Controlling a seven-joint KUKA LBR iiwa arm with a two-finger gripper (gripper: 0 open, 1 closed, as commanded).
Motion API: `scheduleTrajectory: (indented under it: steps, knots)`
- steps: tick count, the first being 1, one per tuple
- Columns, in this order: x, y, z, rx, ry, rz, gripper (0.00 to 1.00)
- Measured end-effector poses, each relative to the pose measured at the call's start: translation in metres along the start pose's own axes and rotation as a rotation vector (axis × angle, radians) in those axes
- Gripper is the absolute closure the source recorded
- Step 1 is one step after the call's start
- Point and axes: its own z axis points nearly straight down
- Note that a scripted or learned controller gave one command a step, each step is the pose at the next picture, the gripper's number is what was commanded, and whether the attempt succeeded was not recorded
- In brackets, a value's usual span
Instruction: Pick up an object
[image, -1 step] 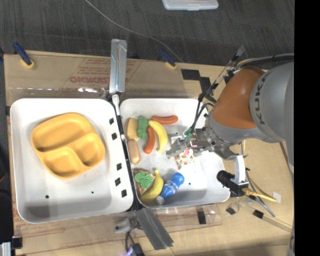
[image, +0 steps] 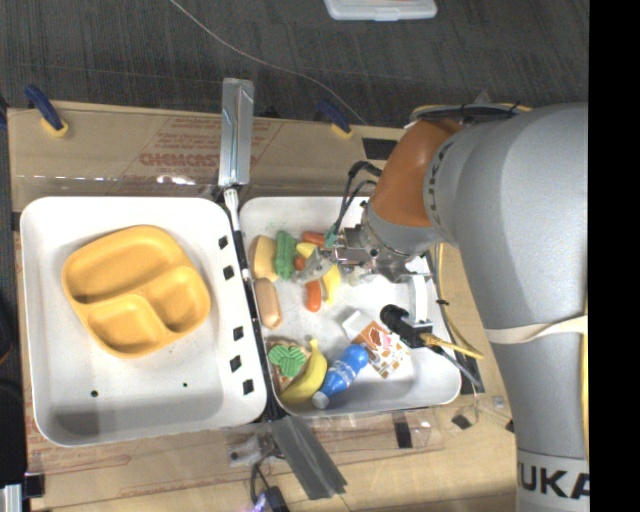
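- The arm (image: 520, 220) reaches in from the right. Its orange band (image: 410, 180) lies over the far right part of the right bin (image: 290, 212).
- The gripper (image: 322, 262) is low over the middle of the right bin, among a cluster of toy foods. Whether it is spread, pressed together or pinching anything cannot be told, and no object is seen held.
- Objects available for pickup all lie in the right bin:
  - The green piece (image: 285, 254) is just left of the gripper, beside the bun (image: 263, 256) at the left wall.
  - The carrot (image: 314, 296) and yellow piece (image: 330, 283) are directly below the gripper in the view, touching each other.
  - The sausage (image: 268, 302) lies along the left wall, nearer the camera than the bun.
  - The white block (image: 352, 322) and carton (image: 383, 350) are right of centre, close together.
  - The bottle (image: 345, 370), blue, lies tilted at the near wall and touches the banana (image: 310, 375).
  - The leaf (image: 287, 358) is in the near left corner, partly under the banana.
- The left bin (image: 40, 400) holds a yellow tray (image: 135, 288) with compartments, well apart from the gripper.
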Motion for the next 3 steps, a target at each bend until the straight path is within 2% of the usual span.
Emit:
scheduleTrajectory:
  steps: [1,2,3]
  knots:
    - [-0.001,0.005,-0.015,-0.010,-0.002,-0.003,1.00]
    - [-0.035,0.034,0.000,-0.005,0.000,0.106,1.00]
    - [-0.035,0.034,-0.001,-0.006,0.000,0.106,0.00]
